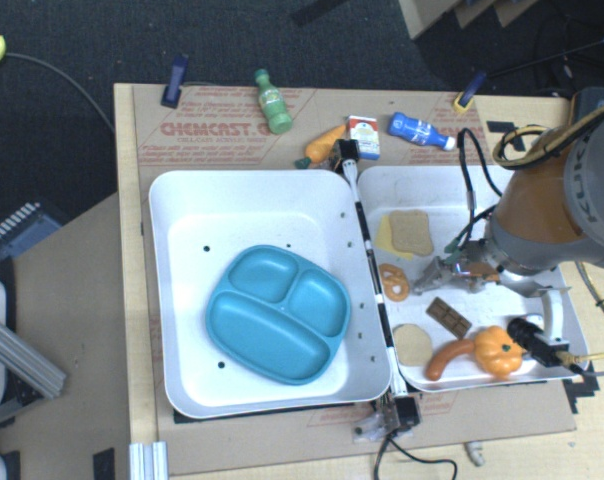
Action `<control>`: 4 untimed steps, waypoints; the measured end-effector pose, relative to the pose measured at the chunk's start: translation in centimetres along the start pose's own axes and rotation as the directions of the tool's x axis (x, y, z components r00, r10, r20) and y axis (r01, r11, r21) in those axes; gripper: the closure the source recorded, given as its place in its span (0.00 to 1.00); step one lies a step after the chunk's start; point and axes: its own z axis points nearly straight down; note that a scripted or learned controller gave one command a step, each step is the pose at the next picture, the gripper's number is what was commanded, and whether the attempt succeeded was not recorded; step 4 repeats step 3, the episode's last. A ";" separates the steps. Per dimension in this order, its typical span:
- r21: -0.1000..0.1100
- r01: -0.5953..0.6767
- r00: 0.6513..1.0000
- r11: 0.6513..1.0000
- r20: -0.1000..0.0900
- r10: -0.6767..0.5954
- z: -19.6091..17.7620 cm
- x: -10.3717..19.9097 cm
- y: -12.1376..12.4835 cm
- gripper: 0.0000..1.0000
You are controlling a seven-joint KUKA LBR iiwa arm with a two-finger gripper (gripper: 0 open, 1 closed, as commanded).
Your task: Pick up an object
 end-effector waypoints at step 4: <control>-0.003 0.002 1.000 1.000 0.001 -0.002 -10.1 7.0 -1.5 1.00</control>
